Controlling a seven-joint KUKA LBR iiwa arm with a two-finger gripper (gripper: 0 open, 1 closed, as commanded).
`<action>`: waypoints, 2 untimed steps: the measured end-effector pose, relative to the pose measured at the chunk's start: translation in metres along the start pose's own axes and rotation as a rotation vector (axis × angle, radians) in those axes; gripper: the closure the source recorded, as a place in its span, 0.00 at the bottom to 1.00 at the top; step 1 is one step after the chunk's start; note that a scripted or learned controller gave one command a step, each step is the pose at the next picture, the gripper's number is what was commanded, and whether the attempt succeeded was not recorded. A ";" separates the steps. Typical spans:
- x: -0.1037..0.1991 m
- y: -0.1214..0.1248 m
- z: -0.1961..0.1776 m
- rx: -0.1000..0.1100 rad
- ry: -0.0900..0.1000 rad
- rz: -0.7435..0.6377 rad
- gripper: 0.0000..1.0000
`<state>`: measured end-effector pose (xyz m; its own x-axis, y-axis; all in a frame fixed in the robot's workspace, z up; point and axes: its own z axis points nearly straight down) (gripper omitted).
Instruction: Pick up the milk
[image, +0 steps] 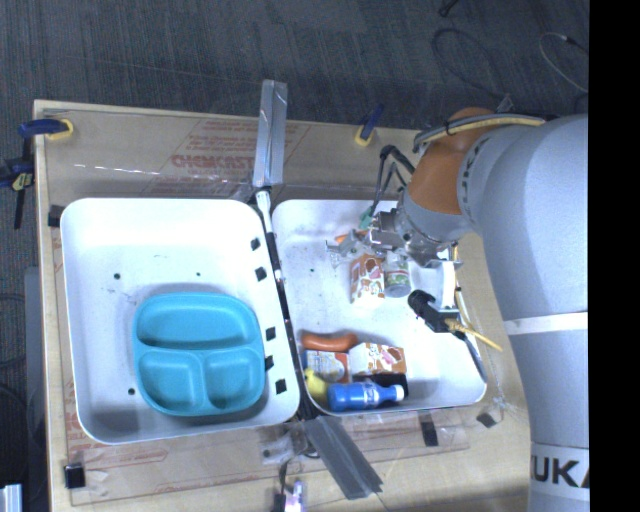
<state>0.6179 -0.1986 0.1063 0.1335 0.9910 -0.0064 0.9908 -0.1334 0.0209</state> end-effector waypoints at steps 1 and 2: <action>-0.001 0.005 -0.014 -0.012 -0.005 -0.005 1.00; -0.001 0.002 -0.009 -0.006 -0.006 -0.004 0.00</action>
